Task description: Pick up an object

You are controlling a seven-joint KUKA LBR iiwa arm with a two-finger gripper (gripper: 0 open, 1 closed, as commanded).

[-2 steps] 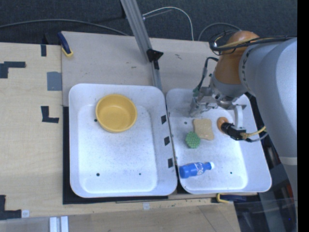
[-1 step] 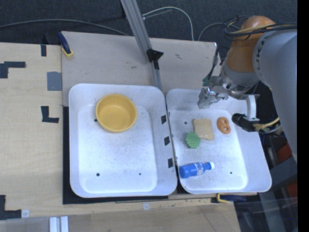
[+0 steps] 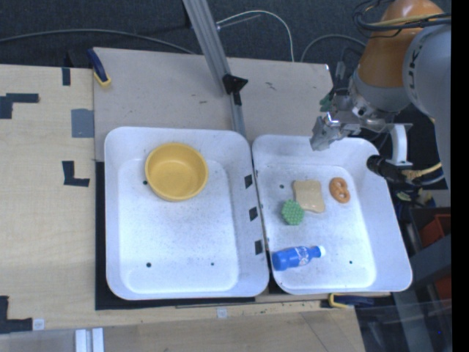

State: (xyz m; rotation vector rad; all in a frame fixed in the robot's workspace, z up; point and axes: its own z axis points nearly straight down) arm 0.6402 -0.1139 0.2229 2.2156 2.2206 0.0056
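My hand (image 3: 323, 139) hangs over the far rim of the right shallow white bin (image 3: 381, 270), and I cannot tell how it is set. Down in that bin sit a tan square slice of toast (image 3: 309, 195), a small orange pretzel (image 3: 339, 190), a green bumpy ball (image 3: 292, 213) touching the toast, and a blue plastic bottle (image 3: 296, 257) lying on its side nearer the front. Over in the left white bin (image 3: 176, 270), a round yellow bowl (image 3: 176, 171) stands upright.

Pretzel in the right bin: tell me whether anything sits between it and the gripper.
Nothing visible does. The gripper hangs over the right bin's far rim, and bare bin floor lies between it and the pretzel. The toast slice sits to the pretzel's left, apart from it and off that line.
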